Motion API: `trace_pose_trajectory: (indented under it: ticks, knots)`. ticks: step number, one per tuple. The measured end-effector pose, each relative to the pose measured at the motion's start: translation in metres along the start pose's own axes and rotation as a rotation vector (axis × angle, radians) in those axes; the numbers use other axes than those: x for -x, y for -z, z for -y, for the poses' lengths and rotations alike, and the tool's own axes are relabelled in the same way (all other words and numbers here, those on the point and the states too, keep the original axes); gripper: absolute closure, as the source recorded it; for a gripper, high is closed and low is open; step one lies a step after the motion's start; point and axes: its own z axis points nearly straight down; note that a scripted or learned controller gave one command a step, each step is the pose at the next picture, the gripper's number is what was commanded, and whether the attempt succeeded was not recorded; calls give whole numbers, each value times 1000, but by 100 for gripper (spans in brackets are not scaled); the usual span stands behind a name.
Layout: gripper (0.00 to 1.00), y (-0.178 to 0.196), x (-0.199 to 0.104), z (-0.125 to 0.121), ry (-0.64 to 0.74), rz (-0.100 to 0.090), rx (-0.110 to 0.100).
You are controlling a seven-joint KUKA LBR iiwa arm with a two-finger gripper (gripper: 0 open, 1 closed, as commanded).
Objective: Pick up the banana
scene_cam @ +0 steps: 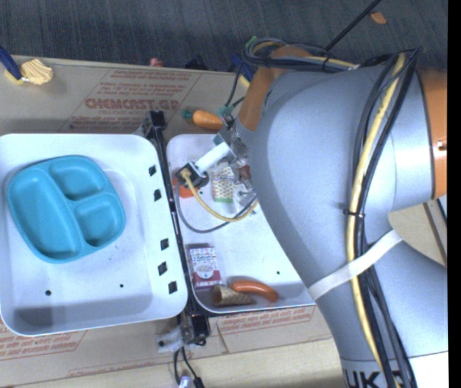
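My gripper [229, 178] is low over the back half of the right bin [251, 253], and the grey arm hides most of that bin. A pale, mesh-patterned thing [223, 186] sits right at the gripper; I cannot tell what it is or whether it is held. A small orange bit [184, 189] lies close by, beside the bin's left wall.
At the front of the right bin lie a red and white packet [204, 267], a brown piece [229, 297] and an orange sausage-like thing [254, 288]. A carrot-like orange object [207, 120] rests behind that bin. The left bin [20, 297] holds a blue divided tray [65, 207].
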Motion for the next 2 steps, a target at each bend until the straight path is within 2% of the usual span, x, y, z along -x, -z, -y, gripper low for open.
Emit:
trace_pose_trajectory:
  ticks: [1,2]
  knots:
    - [0,0,1,-3,-24,2,-2]
    - [100,10,1,-2,-16,5,-6]
